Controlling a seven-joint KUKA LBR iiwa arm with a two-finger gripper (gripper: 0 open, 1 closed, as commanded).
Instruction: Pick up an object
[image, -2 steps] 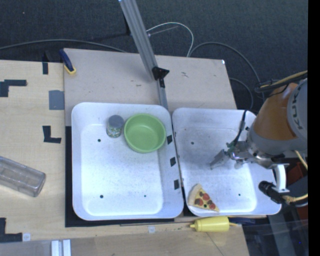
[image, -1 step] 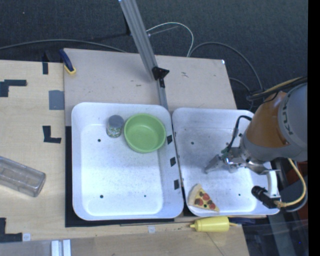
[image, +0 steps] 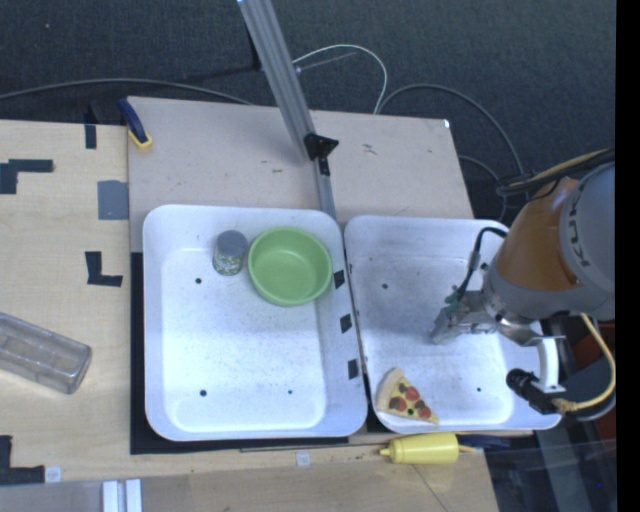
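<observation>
Over the right-hand shallow white bin (image: 400, 250) the grey arm with its orange band (image: 548, 255) reaches in, and its jaws (image: 447, 328) sit low above the speckled bin floor near that bin's middle. Whether the jaws are released or clenched cannot be told from this slant, and nothing can be seen between them.

Below and a little left of the jaws, a flat wedge-shaped toy pizza slice with red toppings (image: 404, 396) lies in the same bin's near corner, apart from them. Just beyond that, outside the bin on the counter (image: 200, 150), lies a yellow plastic squeeze bottle (image: 424, 449).

Well to the left of the jaws, in the other white bin (image: 160, 330), a round green plastic bowl (image: 289, 266) stands upright beside a small grey-lidded jar (image: 230, 252).
</observation>
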